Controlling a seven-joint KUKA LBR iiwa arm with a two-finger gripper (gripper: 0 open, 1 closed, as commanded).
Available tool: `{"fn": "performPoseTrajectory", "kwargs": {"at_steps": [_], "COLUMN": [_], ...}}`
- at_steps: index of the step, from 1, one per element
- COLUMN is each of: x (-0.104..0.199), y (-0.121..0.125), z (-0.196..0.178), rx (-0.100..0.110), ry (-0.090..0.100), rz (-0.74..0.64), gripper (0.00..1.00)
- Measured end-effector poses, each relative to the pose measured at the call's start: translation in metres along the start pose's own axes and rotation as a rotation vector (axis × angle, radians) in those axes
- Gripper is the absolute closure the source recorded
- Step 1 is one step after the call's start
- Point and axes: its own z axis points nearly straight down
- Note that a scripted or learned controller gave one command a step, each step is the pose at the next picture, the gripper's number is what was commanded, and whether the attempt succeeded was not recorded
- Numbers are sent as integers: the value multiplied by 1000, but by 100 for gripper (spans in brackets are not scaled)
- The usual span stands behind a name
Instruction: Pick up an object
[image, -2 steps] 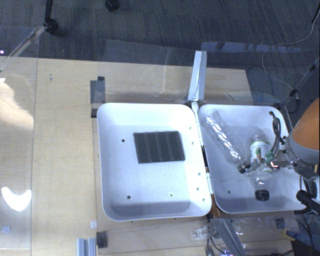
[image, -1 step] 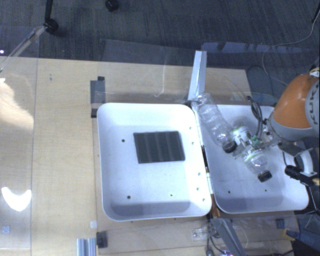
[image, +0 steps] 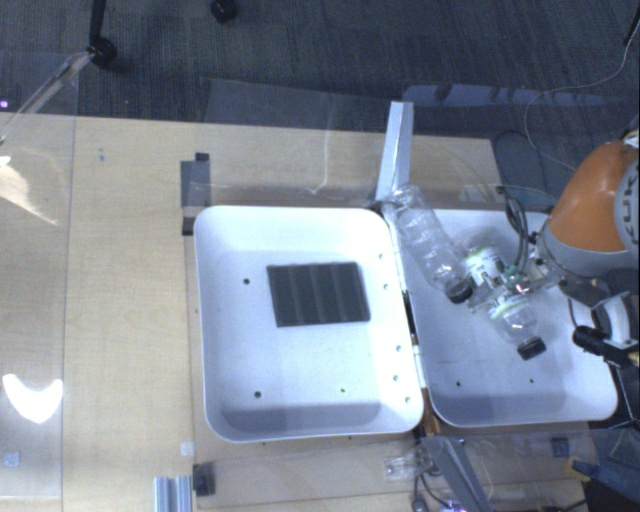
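Gripper (image: 500, 280) state cannot be judged amid clutter. It sits low over clear plastic bottles (image: 432, 243) near the right bin's (image: 560, 400) back-left corner, probably for a grasp. Left bin (image: 215, 300): dark pad (image: 318, 294) centred.

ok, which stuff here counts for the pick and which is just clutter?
For the pick:
- clear plastic bottles in the right bin
- gripper over that bin

Just lying about:
- dark ribbed pad in the left bin
- metal bar behind the bins
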Motion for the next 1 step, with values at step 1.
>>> {"fn": "performPoseTrajectory", "kwargs": {"at_steps": [1], "x": [77], "y": [21], "z": [-100], "rx": [9], "ry": [6], "rz": [-37], "gripper": [100]}}
